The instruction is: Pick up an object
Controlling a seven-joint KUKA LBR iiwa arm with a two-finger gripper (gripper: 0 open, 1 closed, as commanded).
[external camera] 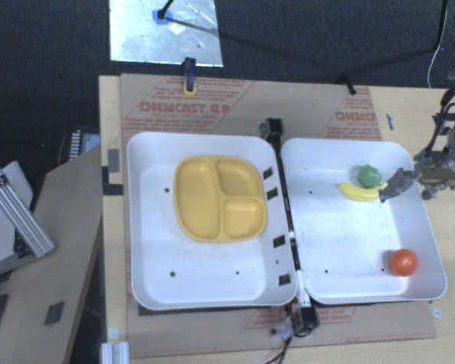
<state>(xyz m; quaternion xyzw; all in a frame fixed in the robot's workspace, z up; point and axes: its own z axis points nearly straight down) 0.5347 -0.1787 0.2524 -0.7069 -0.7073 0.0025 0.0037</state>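
Presently: tool point(394, 186) low in right bin point(326, 279), beside banana point(359, 192) end for approach; finger state indiscernible. Green ball point(369, 176) touching banana; tomato point(403, 262) apart.

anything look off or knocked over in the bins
Nothing stands out. The yellow divided plate lies flat in the left bin; the banana, green fruit and tomato sit loose in the right bin.

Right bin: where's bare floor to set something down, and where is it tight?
Free: the right bin's left half, from the divider to the banana, and the middle floor between banana and tomato. Crowded: the top right corner, where the lime, banana and gripper bunch together.
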